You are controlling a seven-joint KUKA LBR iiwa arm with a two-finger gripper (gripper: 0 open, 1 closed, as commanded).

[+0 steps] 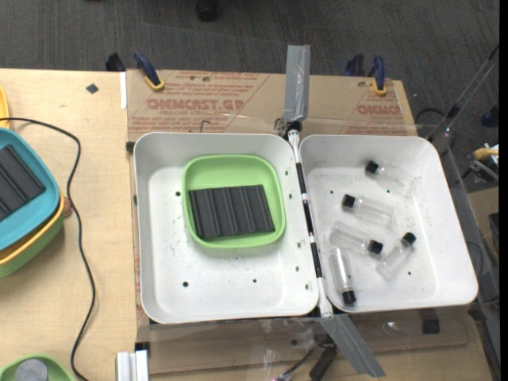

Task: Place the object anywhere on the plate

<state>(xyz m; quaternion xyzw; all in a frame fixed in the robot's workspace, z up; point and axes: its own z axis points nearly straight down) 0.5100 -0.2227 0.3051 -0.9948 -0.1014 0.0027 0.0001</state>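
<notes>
A light green square plate [270, 182] sits in the left white bin [159, 284], toward its back. On the plate lies a dark grey ribbed rectangular pad [232, 211]. Several clear plastic vials with black caps lie scattered in the right white bin [444, 284]: one near the back [381, 172], one in the middle [363, 205], one at the front [343, 275], and others at the right [397, 252].
Brown cardboard [214, 98] lies behind the bins, held by blue-and-yellow clamps [148, 71]. A grey taped strip [297, 86] stands at the seam between the bins. At the left edge sits a stack of teal and green plates [24, 201], with a black cable [79, 236] beside it.
</notes>
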